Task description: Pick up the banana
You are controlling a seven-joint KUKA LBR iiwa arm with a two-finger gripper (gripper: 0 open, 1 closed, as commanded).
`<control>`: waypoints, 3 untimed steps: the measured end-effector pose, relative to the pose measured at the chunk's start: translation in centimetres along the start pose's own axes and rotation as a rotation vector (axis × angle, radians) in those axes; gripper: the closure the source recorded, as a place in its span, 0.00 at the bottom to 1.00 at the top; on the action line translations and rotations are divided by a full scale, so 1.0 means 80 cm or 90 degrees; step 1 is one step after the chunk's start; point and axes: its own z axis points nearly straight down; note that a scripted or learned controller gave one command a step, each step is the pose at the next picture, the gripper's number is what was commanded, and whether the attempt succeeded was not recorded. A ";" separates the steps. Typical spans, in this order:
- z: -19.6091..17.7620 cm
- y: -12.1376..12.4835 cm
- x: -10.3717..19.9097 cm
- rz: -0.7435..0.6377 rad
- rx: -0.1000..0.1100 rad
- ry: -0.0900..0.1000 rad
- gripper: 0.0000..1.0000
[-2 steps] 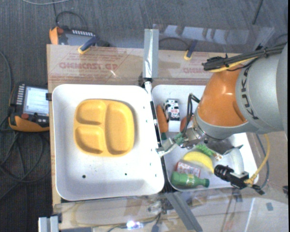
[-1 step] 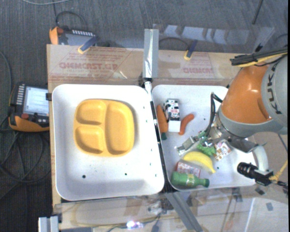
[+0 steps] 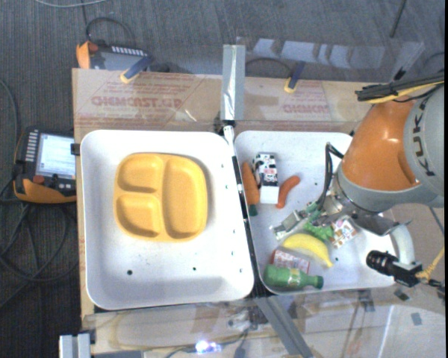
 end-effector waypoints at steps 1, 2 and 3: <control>0.125 -0.017 -0.069 -0.048 -0.007 -0.002 0.00; 0.113 -0.015 -0.071 -0.047 -0.011 -0.006 1.00; -0.067 0.036 -0.027 -0.006 -0.001 -0.001 1.00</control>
